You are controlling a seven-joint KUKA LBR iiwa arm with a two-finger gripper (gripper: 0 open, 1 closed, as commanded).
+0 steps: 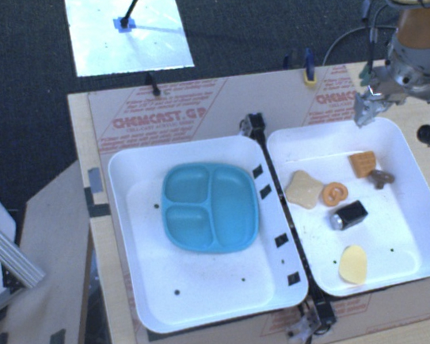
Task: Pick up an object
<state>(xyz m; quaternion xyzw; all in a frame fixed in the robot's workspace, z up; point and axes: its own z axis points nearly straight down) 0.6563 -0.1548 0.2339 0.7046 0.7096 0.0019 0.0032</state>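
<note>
The right bin [412, 202] holds several small objects: a beige slab [302, 189], an orange ring [333, 193], an orange square piece [362, 163], a small brown piece [380, 177], a black and silver cylinder [350, 215] and a pale yellow oval [353, 264]. My gripper [366, 108] hangs over the far rim of the right bin, above and behind the orange square piece. Nothing shows between its fingers. It stands clear of every object.
The left bin [157, 296] carries a blue divided plate [208, 207]. A black clamp strip [275, 198] runs between the two bins. Cardboard sheeting [190, 111] lies under the bins, and a shiny square panel [128, 28] sits on the dark floor at the back.
</note>
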